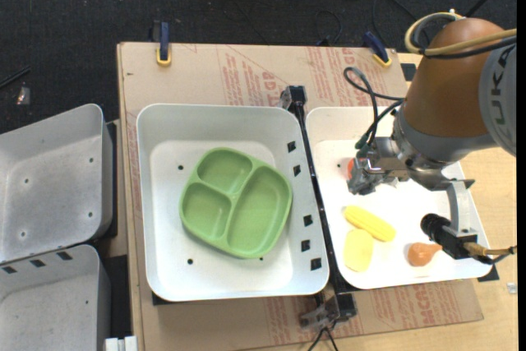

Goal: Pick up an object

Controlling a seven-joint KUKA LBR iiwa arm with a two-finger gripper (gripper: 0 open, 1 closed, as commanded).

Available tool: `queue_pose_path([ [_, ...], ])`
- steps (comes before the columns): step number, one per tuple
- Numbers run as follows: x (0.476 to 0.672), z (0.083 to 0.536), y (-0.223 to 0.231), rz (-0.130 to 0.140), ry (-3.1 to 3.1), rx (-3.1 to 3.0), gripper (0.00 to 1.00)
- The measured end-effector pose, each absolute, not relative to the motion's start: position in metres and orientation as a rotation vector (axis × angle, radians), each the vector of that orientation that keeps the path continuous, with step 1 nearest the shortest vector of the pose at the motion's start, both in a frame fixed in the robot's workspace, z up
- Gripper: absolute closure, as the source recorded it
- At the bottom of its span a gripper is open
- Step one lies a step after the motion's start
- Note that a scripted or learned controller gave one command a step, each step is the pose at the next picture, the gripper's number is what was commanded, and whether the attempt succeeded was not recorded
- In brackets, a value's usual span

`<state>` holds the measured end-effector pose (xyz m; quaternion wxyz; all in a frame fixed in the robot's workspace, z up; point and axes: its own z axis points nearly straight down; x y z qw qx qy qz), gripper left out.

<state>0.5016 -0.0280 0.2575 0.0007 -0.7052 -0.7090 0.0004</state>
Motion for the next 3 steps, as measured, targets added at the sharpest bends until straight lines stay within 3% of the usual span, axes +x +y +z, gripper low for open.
queue_pose_path([
  [2,0.490,0.223,0.077,0.002,-2.227,-2.211,1.00],
  [3,0.490,0.223,0.075,0.002,-2.222,-2.219,0.00],
])
